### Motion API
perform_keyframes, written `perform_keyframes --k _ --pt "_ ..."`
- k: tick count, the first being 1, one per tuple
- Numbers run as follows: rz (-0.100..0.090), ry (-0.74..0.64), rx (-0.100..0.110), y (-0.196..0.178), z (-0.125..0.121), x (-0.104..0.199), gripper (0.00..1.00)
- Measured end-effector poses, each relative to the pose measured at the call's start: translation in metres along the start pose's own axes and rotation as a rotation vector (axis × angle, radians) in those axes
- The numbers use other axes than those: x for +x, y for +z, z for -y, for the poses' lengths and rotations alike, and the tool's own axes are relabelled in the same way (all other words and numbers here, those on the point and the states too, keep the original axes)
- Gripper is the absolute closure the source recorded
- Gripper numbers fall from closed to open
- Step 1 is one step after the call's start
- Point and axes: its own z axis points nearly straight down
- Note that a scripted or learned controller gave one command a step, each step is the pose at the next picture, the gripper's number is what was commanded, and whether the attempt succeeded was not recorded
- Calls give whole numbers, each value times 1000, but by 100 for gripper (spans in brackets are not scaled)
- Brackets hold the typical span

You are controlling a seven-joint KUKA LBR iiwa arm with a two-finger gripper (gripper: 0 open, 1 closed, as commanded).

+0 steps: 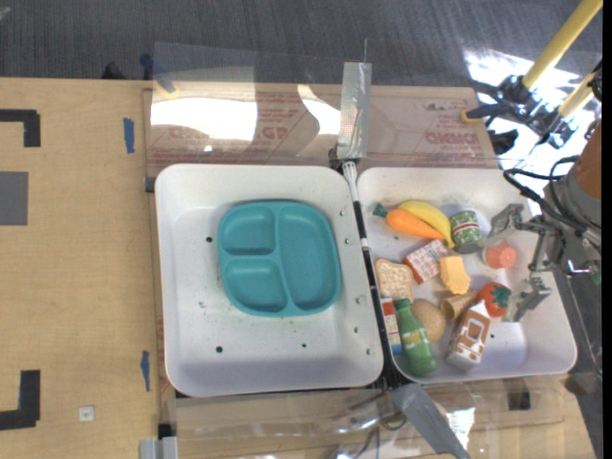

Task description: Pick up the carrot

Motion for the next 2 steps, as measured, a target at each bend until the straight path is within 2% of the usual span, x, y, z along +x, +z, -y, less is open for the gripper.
perform_keyframes --k 1,2 --pt "1 -60 -2 133 -54 28 0" --pt "5 106 0 144 -46 -63 0"
